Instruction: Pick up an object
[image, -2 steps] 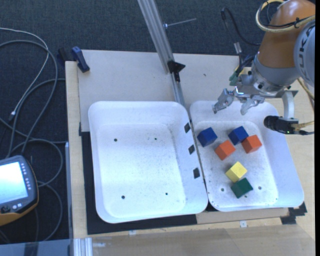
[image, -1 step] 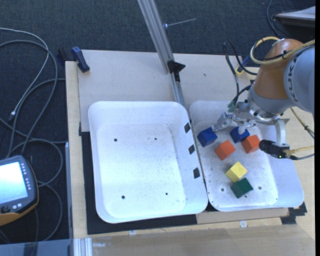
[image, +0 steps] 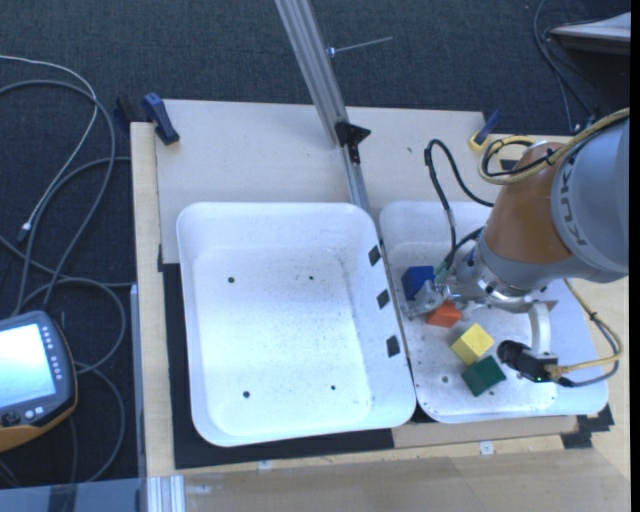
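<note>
In the right bin (image: 440, 390) lie a blue block (image: 417, 279), an orange block (image: 444, 316), a yellow block (image: 472, 343) and a green block (image: 484, 376). My gripper (image: 437, 295) is low in the right bin, its tip between the blue block and the orange block. The orange-banded wrist (image: 520, 230) covers most of the gripper body, so how it meets the blocks is hidden.
The left bin (image: 200, 240) is to the left, with black clips (image: 382, 298) along the shared wall. A metal pole (image: 320, 85) slants in from the top. Black cables (image: 445, 185) and a black connector (image: 527, 360) with a yellow cable trail near the wrist.
</note>
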